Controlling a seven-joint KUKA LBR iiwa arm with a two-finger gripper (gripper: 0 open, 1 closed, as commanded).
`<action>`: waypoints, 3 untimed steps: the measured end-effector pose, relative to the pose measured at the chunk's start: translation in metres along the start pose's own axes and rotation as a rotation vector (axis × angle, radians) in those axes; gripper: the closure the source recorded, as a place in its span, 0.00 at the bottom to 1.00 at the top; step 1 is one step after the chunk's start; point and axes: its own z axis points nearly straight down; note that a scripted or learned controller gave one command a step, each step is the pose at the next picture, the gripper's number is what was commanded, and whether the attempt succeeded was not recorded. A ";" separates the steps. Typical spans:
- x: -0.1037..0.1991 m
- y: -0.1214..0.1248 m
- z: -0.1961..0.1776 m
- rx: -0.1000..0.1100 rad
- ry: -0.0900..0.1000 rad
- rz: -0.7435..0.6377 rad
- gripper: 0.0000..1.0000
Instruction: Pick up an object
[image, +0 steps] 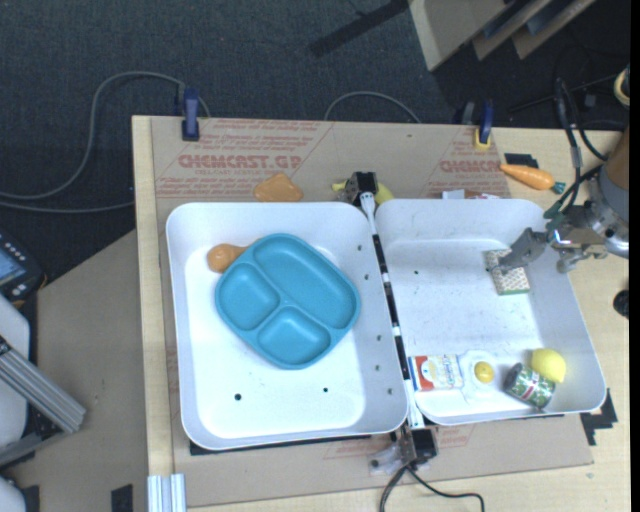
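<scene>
Right bin (560, 330): the tool (527, 248) hangs over the upper right area, its grip state not discernible, with a small grey-green speckled pad (508, 272) just beside and below its tip, contact uncertain. Near edge of the same bin, well apart from the tool: a red-and-white carton (438, 373), a small yellow cap (484, 373), a green can (528, 386) and a yellow lemon (548, 364) touching the can. Left bin (200, 400): a blue divided plate (287, 298) with an orange object (222, 257) at its upper left edge.
</scene>
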 end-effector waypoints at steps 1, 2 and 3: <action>-0.033 0.042 0.146 -0.001 0.005 -0.002 0.00; -0.034 0.041 0.131 -0.003 -0.001 -0.001 1.00; 0.030 0.057 0.142 0.002 0.002 -0.005 1.00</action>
